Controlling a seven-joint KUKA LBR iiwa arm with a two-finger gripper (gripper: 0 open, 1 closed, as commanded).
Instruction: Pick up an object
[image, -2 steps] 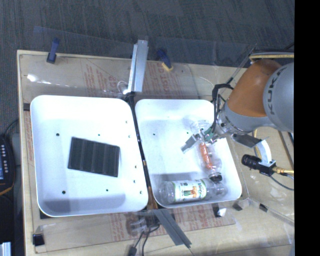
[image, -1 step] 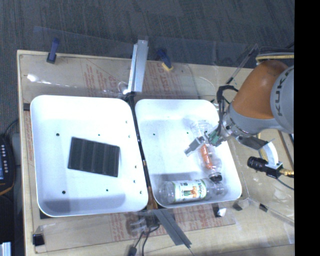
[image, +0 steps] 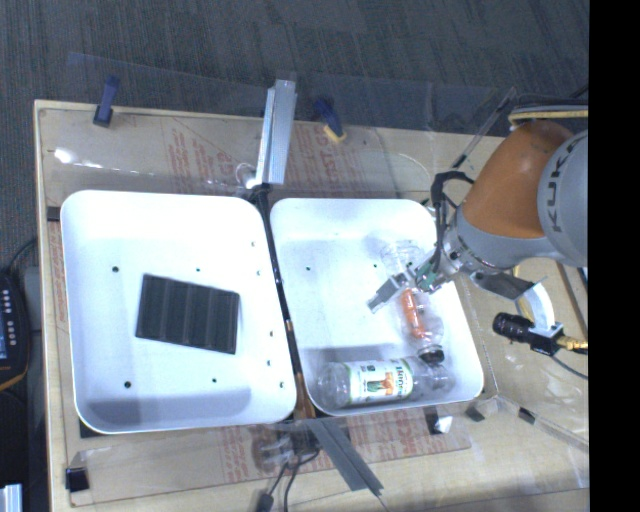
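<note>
Hand (image: 395, 285) low in right bin (image: 330, 225), just above orange bottle (image: 415, 315), likely lined up for grasp; grip state unclear. Larger bottle (image: 375, 383) lies along near wall. Dark pad (image: 188, 313) flat in left bin (image: 100, 220).

Smooth, glossy white plastic for both the left bin (image: 90, 230) and the right bin (image: 320, 240). Matt dark ribbed pad (image: 188, 313), rubbery-looking. Clear glossy plastic bottle (image: 380, 383) with a paper-like label; smaller clear bottle (image: 418, 318), orange inside. Pale wood-like bench (image: 150, 135). Arm's orange band (image: 505, 190) smooth and shiny.
</note>
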